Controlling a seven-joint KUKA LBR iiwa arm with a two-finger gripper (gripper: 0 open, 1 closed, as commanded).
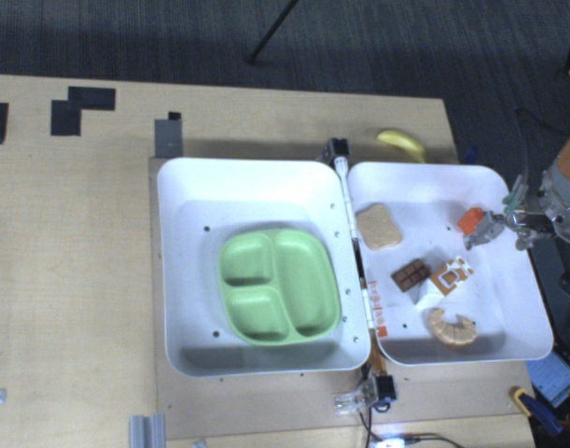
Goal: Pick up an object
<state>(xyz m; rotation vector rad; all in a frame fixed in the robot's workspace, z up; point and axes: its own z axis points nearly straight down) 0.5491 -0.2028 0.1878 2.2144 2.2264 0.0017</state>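
Hand (497, 228) of the grey arm sits at about three o'clock in the camera view, over the right rim of the right bin (518, 343). Its metal parts are small and blurred there, so whether it is open or closed cannot be told, and nothing can be seen caught in it. Just at its ten o'clock, close beside it, lies a small orange-red object (471, 219) on the bin floor — too small to name further.

Other candidates for picking lie in the same bin. A tan slice of toy bread (379, 227) rests toward nine o'clock within the bin, near the divider. A dark brown chocolate-like block (410, 275) sits near the bin's middle, and just at its three o'clock is a small orange-and-white piece (451, 275), the two nearly touching. Toward six o'clock lies a curved, tan croissant-like item (451, 328), apart from the rest.

The left bin (187, 250) holds a light green divided plate (278, 286) with three compartments, lying flat near its centre.

Beyond the bins, at about twelve o'clock of the right bin, a yellow banana (401, 144) lies on the pale wooden counter (70, 278) — just outside the rim. Dark carpet (173, 26) stretches past the counter's far edge.
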